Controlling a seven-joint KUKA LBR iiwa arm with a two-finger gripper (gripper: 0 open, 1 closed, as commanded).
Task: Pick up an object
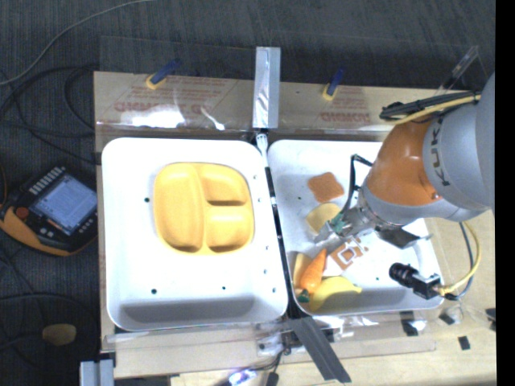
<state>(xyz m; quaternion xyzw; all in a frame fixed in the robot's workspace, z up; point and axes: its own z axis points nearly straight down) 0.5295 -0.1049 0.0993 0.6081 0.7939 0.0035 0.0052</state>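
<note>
The grey-and-orange arm's jaws [336,227], whose state I cannot tell, hang low in the right shallow white bin [402,155] beside a pale yellow wedge-shaped piece [320,215], seemingly mid-reach; next they must close squarely on it.

The arm [459,155] at the right of the frame has a smooth, rounded grey casing with a broad orange band [402,175] carrying dark KUKA lettering. Black cables and a yellow cable run along the body.
</note>
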